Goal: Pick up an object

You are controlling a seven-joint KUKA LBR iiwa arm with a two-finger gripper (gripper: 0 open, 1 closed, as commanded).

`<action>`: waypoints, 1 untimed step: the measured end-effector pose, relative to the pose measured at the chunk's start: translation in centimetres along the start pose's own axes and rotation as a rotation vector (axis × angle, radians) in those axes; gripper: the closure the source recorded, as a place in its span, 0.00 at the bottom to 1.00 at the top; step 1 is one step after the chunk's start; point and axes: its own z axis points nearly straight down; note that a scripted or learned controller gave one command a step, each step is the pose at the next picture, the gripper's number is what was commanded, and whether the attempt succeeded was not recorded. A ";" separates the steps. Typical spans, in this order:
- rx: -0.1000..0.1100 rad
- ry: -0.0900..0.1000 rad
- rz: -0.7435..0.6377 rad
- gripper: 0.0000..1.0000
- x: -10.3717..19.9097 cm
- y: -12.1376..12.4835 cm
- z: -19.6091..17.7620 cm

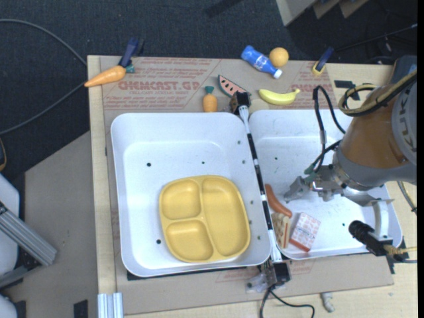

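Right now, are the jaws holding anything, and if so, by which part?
Nothing is held. The gripper hangs open over the right bin, above the hot dog, with nothing between its jaws.

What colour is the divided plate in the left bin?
Yellow; the three-compartment plastic plate shows in the camera view.

Yellow tray (203,217), white bins (132,144), orange-banded grey arm (377,144)

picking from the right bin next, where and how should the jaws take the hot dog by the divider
Grip the hot dog across its narrow middle, coming straight down from above. It lies flat and long, running diagonally beside the divider wall of the right bin, so set the jaws crosswise to its length. Its lower end touches the small packets, so the upper half is probably safer.
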 end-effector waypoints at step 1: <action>-0.010 0.004 -0.002 0.00 0.0 -1.7 4.6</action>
